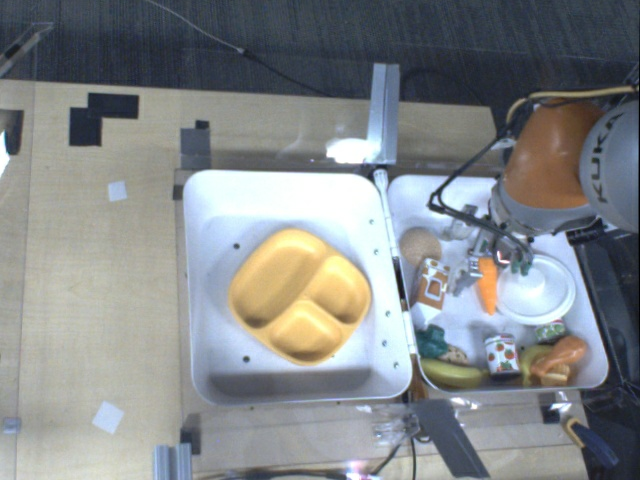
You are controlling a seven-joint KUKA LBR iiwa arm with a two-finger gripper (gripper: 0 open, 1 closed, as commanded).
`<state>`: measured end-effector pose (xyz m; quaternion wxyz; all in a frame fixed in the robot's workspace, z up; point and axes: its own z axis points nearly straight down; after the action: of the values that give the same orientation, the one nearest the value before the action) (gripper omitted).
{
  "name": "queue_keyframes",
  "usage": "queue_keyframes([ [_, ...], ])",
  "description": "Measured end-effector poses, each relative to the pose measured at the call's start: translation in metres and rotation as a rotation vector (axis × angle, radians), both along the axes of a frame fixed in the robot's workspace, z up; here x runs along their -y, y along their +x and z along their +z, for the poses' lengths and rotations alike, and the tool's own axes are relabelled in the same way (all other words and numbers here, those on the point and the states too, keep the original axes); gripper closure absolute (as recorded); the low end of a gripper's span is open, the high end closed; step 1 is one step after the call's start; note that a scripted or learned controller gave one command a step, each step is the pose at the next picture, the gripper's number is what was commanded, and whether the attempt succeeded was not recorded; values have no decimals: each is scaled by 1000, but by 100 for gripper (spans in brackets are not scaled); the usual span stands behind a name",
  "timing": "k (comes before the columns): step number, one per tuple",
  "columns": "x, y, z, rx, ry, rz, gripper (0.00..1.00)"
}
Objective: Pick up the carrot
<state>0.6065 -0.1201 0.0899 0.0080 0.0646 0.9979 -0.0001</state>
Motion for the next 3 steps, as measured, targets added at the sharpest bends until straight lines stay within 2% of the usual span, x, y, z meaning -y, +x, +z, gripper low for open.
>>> queue_keyframes([
  [1, -2, 3, 13, 8, -1, 6, 100],
  [2, -13, 31, 99, 0, 3, -188, 100],
  [3, -8, -70, 4, -9, 2, -79, 100],
])
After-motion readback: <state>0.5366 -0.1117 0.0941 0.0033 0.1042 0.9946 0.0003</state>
